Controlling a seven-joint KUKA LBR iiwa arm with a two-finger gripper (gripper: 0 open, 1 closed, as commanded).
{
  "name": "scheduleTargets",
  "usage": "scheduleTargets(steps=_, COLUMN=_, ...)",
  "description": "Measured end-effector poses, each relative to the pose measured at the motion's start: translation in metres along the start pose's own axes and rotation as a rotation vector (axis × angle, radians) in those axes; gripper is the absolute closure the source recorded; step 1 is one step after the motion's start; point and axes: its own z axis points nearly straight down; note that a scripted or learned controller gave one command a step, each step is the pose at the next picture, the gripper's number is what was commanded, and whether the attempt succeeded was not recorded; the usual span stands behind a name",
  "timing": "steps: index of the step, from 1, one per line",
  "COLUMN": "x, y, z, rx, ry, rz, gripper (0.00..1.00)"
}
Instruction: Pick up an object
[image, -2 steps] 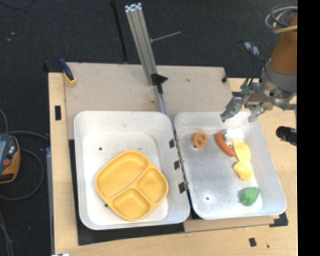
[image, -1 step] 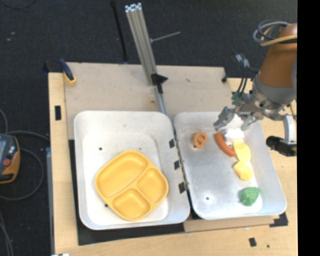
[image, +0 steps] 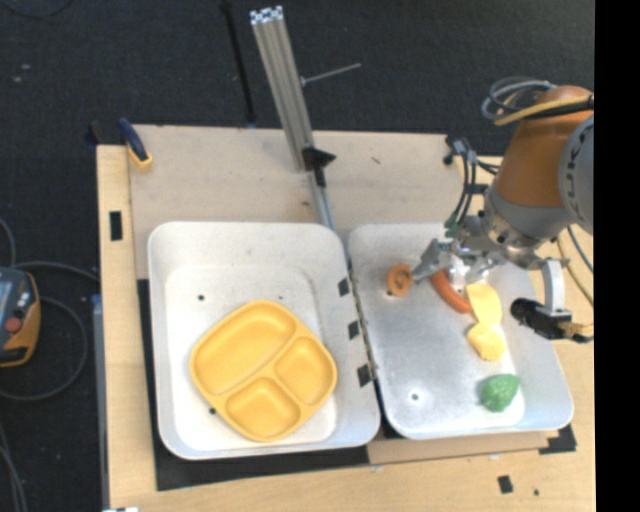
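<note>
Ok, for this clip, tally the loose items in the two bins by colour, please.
Yellow: 3, the divided tray in the left bin, and two yellow pieces in the right bin.
Orange: 2, a small ring-like piece and an elongated piece by the gripper.
Green: 1, a lump.
Total: 6

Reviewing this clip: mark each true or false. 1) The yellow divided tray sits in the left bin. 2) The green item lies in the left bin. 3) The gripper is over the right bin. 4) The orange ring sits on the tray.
1) True: the yellow tray lies in the left bin.
2) False: the green item lies in the right bin.
3) True: the gripper is there.
4) False: the orange ring lies in the right bin.
</note>
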Motion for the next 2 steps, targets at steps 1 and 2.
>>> scheduleTargets(steps=1, x=0.002, y=0.003, z=0.062, rx=0.000, ry=0.000, rz=0.002, gripper=0.00)
scheduleTargets(steps=2, x=0.001, y=0.005, z=0.047, rx=-0.007, ry=-0.001, rz=0.005, gripper=1.00)
